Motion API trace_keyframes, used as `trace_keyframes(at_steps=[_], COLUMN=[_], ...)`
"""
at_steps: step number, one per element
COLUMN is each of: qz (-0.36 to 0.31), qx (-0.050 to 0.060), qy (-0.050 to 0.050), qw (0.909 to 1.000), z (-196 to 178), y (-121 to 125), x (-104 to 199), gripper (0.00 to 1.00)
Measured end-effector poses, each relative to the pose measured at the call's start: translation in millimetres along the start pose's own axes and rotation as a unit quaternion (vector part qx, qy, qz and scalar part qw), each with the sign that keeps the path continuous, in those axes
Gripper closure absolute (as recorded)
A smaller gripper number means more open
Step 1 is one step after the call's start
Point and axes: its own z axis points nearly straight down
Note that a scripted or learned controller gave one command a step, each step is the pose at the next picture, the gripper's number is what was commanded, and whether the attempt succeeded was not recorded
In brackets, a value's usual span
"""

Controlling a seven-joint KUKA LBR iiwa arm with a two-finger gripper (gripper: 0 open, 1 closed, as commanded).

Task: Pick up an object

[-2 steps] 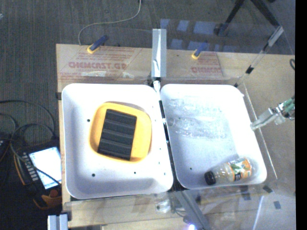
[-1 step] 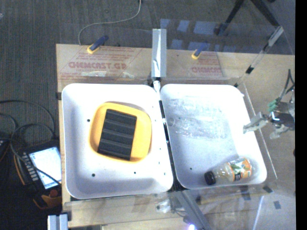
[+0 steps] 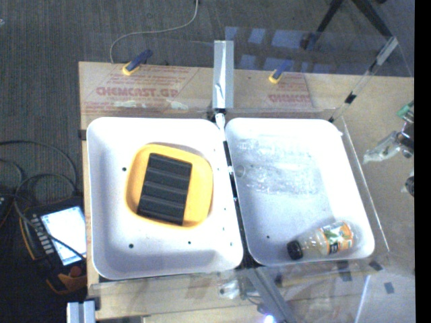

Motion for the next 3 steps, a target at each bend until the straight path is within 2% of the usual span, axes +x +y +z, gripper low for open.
trace_keyframes(at_steps=[1,2,3], qz=[0.056,0.191,0.075], qx=[0.003,0.003,0.002], qy=[0.001,0.000,-0.001], qw=[0.9984,0.9817,0.9972], z=[107,137,113], y=[-6,-82,-48], x=[6,95,54], gripper=[0.00,0.00,0.00])
